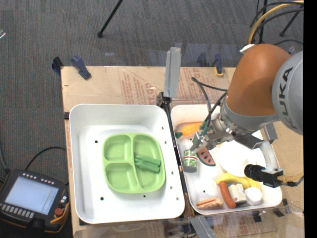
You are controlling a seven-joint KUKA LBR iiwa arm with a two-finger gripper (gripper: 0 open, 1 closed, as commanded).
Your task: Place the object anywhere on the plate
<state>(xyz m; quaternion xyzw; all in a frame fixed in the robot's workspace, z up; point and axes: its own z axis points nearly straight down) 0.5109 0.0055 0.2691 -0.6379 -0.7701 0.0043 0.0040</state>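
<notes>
I see a light-green plate [132,169] holding a darker green piece [147,163] in a white bin [84,133], plus a red-and-green watermelon slice [206,157], yellow banana [232,179] and orange carrot [189,129].

Robotics lab, clamped cardboard bench [119,86], teach pendant [32,196] (floor level), tripod leg [113,11] on grey carpet

Dark grey carpet [44,29] covers the floor around the brown tabletop [119,83]. A thin black stand leg [113,14] crosses the carpet. A pendant with a screen [30,200] lies at lower left.
</notes>
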